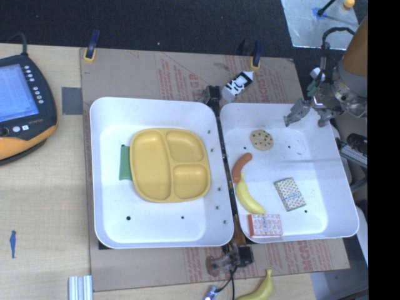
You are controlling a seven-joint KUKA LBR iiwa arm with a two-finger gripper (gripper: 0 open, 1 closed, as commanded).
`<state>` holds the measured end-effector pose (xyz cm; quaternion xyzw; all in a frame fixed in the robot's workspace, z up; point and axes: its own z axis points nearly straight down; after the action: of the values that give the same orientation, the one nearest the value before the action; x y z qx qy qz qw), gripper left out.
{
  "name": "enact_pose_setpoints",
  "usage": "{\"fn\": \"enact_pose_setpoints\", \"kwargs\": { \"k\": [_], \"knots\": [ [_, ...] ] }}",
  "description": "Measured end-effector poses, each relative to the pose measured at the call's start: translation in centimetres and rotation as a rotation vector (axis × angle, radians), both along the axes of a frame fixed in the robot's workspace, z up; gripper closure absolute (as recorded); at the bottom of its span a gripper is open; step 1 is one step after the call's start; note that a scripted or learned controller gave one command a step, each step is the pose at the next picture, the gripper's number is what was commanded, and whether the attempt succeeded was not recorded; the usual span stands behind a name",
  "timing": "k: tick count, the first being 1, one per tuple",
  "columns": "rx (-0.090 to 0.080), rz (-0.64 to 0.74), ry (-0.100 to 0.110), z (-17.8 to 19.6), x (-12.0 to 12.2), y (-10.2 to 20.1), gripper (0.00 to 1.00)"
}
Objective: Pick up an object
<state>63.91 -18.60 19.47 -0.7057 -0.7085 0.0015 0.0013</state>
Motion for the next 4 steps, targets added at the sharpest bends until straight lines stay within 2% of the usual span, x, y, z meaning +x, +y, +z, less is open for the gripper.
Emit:
{"fn": "enact_pose_setpoints", "kwargs": {
  "k": [1,2,3,4],
  "knots": [
    [0.0,0.002,0.002,-7.3,1.6,5.2,0.0],
    [-0.001,0.002,0.003,-10.3,1.7,4.7,0.0],
    [0.0,0.003,0.004,-10.3,1.7,7.9,0.0],
    [0.0,-0.001,-0.002,-8.7,1.7,5.3,0.0]
  ]
}}
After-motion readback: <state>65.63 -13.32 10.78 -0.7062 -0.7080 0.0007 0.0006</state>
